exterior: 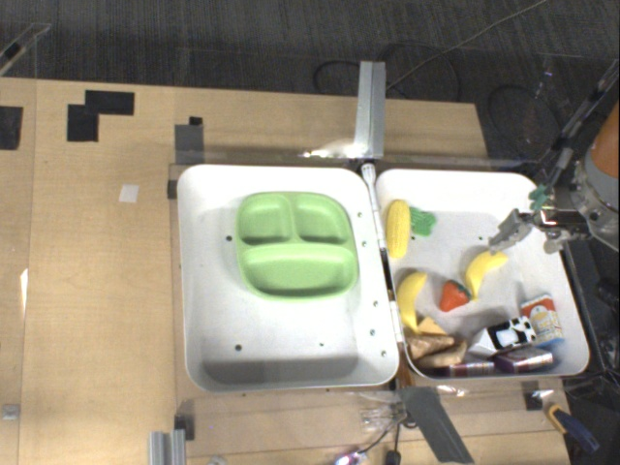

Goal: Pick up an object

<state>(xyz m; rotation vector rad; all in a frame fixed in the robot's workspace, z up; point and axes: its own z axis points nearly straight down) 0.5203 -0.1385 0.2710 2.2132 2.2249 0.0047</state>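
Observation:
My gripper point(530, 234) hangs over the right side of the right bin point(455, 190), open, with nothing between its fingers. Just below and left of it lies a small yellow banana point(483, 268). An orange-red piece point(453, 296) sits beside that banana. A second banana point(411, 298) and a yellow corn cob point(397, 229) lie along the bin's left wall, with a green leafy piece point(422, 222) next to the cob.
At the right bin's front lie a tan bread piece point(430, 337), a black-and-white toy point(509, 333), a small can point(542, 319) and a purple item point(524, 360). The left bin point(208, 289) holds a green divided plate point(294, 243). A metal post point(371, 109) stands behind the bins.

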